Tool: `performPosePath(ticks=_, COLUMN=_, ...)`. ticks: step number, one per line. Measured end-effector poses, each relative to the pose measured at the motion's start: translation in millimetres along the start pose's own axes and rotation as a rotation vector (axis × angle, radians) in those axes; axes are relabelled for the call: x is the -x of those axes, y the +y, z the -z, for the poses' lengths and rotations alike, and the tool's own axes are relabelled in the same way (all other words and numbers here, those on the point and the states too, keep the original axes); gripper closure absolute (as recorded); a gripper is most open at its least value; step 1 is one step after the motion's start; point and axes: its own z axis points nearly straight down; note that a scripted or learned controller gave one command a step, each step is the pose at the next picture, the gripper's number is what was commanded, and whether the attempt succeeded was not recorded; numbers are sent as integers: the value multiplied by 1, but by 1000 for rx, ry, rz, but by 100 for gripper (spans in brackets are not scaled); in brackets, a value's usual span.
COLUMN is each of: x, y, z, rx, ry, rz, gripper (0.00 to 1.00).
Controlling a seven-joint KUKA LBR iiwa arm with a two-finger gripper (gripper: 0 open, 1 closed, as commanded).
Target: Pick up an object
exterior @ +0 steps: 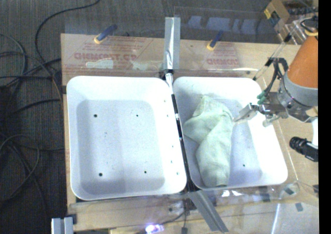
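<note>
Two white bins sit side by side on the table. The right bin carries a crumpled pale green cloth, draped from the middle of the bin down toward its near wall and lying close to the wall shared with the left bin. The arm reaches in from the right, orange band showing above the wrist. The pincer hangs over the right bin's far right part, just beside the cloth's upper edge. Whether the pincer is spread or closed, I cannot tell from here; nothing is visibly held.
</note>
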Motion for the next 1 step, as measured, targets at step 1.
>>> performPosePath(ticks=1, x=-102, y=10, z=49, rx=2, ry=-2, rz=-57, gripper=0)
